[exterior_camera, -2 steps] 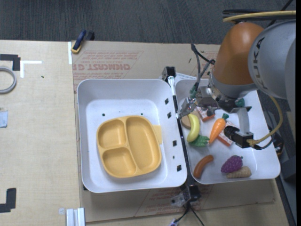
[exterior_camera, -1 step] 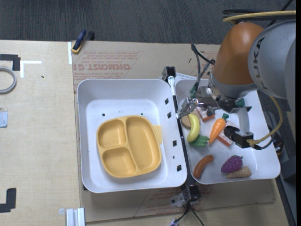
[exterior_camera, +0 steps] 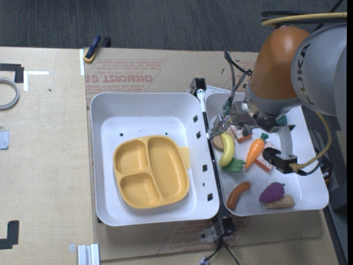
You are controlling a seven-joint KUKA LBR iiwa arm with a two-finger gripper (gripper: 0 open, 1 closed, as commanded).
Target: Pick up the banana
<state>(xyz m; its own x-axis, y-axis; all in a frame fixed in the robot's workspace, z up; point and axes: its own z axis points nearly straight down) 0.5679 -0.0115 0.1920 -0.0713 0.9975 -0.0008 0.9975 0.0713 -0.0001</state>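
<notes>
We see the arm reaching over the right bin, which sits at the surface's right edge beside the left bin holding a yellow tray, presumably kept apart from the toy food. Our target, the banana, lies upright against the right bin's left wall, touching a green piece and near a carrot, so room there is tight. Whether the fingers, just above its top end, are open or closed, we cannot tell.
</notes>
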